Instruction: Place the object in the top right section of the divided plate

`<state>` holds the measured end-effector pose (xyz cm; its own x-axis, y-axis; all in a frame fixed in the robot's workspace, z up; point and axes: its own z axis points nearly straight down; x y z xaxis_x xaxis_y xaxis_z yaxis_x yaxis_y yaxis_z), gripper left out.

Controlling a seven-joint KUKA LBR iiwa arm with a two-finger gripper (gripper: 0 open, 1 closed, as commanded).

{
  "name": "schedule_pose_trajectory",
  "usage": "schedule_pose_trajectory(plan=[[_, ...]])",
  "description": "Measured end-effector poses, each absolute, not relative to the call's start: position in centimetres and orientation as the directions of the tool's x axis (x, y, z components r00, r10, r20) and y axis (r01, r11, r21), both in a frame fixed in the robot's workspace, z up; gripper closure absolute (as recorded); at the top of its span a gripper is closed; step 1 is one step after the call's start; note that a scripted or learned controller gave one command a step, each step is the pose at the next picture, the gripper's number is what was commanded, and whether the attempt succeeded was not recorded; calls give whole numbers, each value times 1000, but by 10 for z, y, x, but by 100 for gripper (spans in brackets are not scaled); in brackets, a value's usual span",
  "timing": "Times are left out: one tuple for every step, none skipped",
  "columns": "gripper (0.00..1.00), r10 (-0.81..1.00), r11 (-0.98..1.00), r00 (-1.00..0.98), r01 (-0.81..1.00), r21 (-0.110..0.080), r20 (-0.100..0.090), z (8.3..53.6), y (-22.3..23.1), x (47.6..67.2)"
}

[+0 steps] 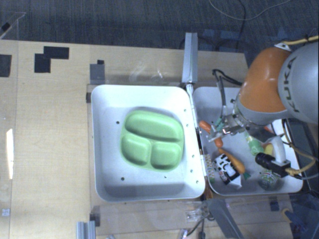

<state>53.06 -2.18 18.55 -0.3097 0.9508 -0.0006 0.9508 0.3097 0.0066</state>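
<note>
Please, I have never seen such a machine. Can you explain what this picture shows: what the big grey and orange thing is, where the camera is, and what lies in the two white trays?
The big grey and orange thing is a robot arm. It reaches in from the right side of the picture. At its end is a gripper, a small hand with two fingers; I cannot tell from here whether it holds anything.

There is one camera, fixed above the bench and looking down at a slant.

The left bin holds a green divided plate with three sections: one long and two smaller. Nothing lies on it yet.

The right bin holds small mixed objects, among them an orange carrot-like piece, a black and white item and something green. The gripper hangs over this bin, near the objects.
</note>
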Motion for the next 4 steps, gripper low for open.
schedule_pose_trajectory(plan=[[100,978,211,-211,978,5,0,185,62,552],[100,971,239,-239,971,5,-1,202,107,610],[100,921,389,-389,921,6,0,227,200,576],[100,824,566,-566,824,8,-3,333,178,551]])
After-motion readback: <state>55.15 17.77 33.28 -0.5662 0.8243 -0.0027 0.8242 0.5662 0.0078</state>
